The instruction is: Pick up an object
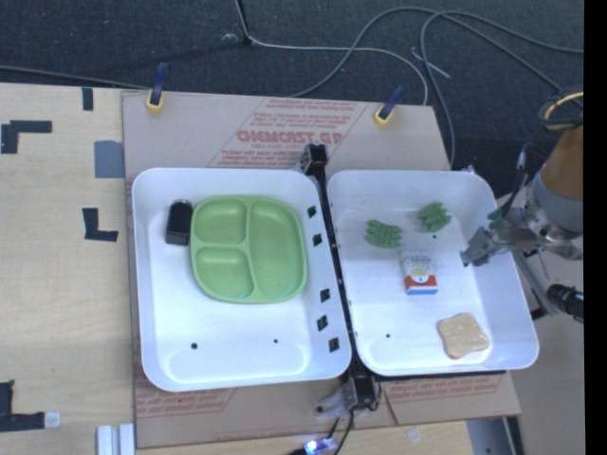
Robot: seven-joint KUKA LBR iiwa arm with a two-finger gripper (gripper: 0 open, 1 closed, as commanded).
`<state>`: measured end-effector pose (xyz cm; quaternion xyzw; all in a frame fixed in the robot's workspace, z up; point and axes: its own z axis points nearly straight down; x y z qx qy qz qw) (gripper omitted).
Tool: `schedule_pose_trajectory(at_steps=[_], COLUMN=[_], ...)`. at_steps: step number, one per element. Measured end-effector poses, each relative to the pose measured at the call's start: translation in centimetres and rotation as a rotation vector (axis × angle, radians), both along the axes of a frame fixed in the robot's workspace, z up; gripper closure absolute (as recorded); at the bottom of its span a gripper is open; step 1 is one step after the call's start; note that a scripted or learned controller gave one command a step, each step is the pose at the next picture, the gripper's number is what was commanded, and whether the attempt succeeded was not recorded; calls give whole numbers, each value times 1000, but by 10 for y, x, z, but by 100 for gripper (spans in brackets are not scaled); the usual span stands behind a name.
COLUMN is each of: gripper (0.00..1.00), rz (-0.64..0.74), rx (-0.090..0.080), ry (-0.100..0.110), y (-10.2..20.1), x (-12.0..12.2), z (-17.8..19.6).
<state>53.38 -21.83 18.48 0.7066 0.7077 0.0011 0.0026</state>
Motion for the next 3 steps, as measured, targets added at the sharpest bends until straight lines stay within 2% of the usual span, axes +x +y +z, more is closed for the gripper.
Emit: schedule_pose_trajectory(at_steps=[1,2,3], gripper=[100,100,100], rz=[0,4,7], rx=[1,3,4], ry=[3,6,5], y=[0,44,104], x=[1,13,34], z=[36,30,34])
